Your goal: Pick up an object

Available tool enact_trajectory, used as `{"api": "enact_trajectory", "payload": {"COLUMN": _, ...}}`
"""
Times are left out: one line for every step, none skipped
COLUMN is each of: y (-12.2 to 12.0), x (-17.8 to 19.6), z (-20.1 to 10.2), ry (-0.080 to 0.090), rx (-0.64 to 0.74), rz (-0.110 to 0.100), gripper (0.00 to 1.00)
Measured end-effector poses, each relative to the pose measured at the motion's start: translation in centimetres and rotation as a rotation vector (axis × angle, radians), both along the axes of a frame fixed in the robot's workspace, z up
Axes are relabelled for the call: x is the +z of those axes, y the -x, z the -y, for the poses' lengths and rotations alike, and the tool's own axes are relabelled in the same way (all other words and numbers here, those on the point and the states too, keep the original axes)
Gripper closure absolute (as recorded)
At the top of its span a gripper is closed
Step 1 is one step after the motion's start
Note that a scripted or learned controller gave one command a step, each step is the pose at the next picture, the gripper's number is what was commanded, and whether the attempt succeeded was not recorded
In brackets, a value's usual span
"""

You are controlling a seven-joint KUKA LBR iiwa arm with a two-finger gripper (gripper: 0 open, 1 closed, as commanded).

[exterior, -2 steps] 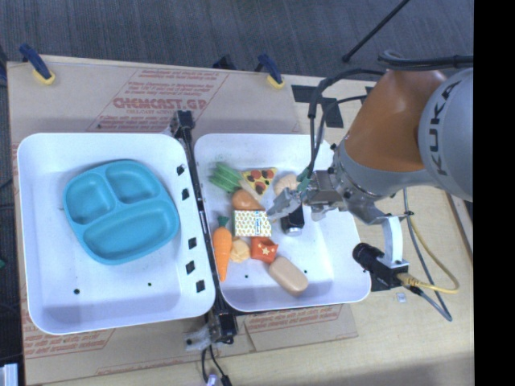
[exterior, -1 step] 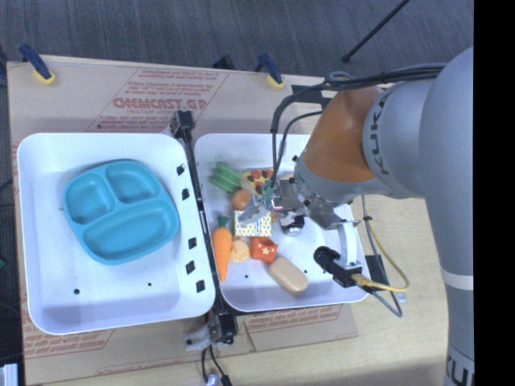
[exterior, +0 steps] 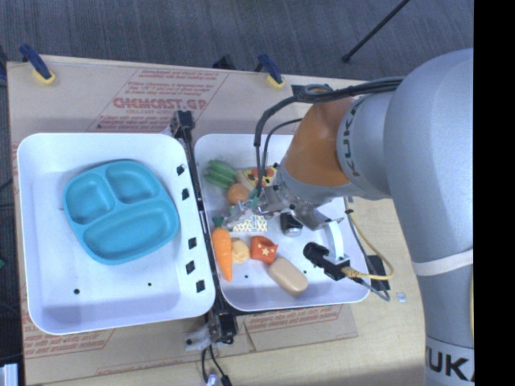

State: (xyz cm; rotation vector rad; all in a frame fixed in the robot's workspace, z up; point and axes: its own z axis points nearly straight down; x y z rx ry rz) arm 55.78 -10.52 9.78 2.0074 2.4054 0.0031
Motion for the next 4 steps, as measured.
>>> {"api": "enact_trajectory", "payload": {"y": 0.0, "x": 0.9, "z": -0.2, "ry": -0.004, "rx": 0.007, "rz": -0.003, "gripper": 1.00}}
{"api": "enact_trajectory", "payload": {"y": 6.0, "x": 9.4, "z": -1.9, "ry": -0.004, "rx": 0.148, "rz": -0.011, "gripper": 1.00}}
{"api": "enact_trajectory", "payload": {"y": 6.0, "x": 9.4, "z": -1.9, "ry": -0.004, "rx": 0.148, "rz": -0.011, "gripper": 0.00}}
{"api": "enact_trajectory", "payload": {"y": -0.4, "x": -0.2, "z": -0.7, "ry": -0.001, "rx": 0.109, "rz": 0.000, "gripper": 0.00}}
